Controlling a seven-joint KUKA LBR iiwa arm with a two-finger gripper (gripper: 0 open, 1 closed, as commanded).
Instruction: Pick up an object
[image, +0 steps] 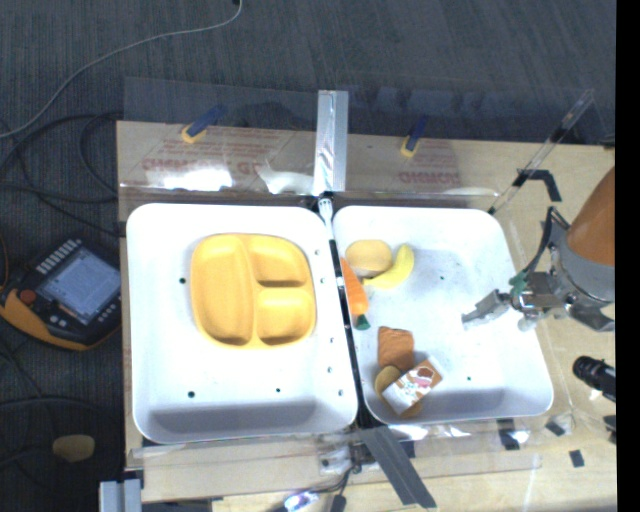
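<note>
Grey arm's hand (487, 308) is hanging over the right bin (470, 225) with nothing in it yet.

Fingers look spread apart, so I'd say the pick hasn't really started; the whole grab and lift is left. Closest stuff is well off to its left: the carrot (354, 296) lies along the divider, long axis running up-down, green end toward the camera. The banana (397, 268) curves beside the round bun (367, 256). The yellow tray (253, 289) sits in the left bin (150, 330).

Even overhead light, glare on clear sheet (230, 160), pic slightly soft.
</note>
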